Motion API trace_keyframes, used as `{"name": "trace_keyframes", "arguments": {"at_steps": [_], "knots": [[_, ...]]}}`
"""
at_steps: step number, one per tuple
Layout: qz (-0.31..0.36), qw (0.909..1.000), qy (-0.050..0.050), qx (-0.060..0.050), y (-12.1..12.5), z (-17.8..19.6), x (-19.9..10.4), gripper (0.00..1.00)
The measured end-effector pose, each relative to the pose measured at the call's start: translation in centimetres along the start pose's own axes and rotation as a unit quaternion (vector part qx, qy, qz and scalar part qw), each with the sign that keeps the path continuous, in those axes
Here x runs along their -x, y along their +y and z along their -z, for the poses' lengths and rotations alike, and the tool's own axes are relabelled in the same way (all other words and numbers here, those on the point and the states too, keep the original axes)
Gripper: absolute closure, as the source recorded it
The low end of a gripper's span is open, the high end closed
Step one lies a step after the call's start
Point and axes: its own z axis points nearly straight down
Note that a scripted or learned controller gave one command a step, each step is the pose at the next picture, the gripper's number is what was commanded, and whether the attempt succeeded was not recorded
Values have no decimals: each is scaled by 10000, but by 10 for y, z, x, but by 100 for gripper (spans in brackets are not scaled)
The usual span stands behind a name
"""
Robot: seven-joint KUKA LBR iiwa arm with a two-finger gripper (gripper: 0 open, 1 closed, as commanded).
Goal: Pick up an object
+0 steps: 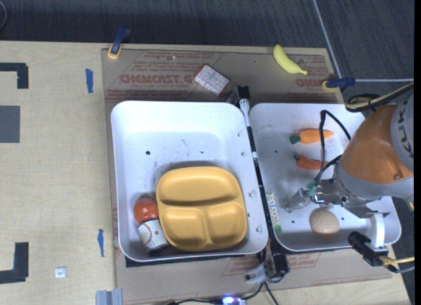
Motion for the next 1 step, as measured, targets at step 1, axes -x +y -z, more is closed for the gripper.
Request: {"name": "trace_keyframes", "arguments": {"at_steps": [1], "knots": [[-1, 10000, -5, 21, 1, 10, 0, 100]]}}
